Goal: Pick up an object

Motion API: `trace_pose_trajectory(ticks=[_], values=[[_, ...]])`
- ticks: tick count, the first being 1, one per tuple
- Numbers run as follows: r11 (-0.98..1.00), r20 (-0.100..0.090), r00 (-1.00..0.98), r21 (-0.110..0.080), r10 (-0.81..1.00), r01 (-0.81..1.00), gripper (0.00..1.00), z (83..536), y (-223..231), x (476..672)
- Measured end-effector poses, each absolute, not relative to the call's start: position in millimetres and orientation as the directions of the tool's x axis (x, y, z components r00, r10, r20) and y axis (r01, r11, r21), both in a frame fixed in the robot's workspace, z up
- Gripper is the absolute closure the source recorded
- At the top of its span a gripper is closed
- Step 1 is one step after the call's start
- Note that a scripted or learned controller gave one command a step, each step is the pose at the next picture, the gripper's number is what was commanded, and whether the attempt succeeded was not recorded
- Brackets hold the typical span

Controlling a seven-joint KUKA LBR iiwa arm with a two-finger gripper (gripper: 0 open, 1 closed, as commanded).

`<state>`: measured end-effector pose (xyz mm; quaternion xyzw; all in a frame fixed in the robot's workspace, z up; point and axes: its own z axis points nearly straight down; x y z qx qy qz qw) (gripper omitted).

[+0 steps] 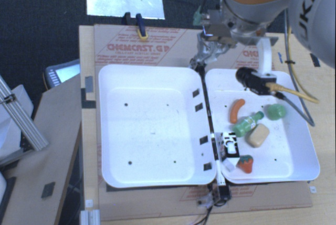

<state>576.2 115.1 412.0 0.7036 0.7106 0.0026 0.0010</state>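
Well below the end effector [202,61] lies the sausage [237,109].

Bench [63,129] under two white bins [107,114]

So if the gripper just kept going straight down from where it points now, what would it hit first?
Probably the rim where the two bins meet: the gripper sits over the back end of that divider, not over the objects in the right bin. Depth is unclear.
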Motion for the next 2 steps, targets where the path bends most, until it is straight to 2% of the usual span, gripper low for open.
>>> trace_pose_trajectory(ticks=[1, 2], values=[[0.009, 0.001, -0.009, -0.004, 1.0, 1.0, 1.0, 378.3, 149.3, 512.7], [-0.004, 0.0, 0.004, 0.002, 1.0, 1.0, 1.0, 385.2, 84.0, 486.0]])
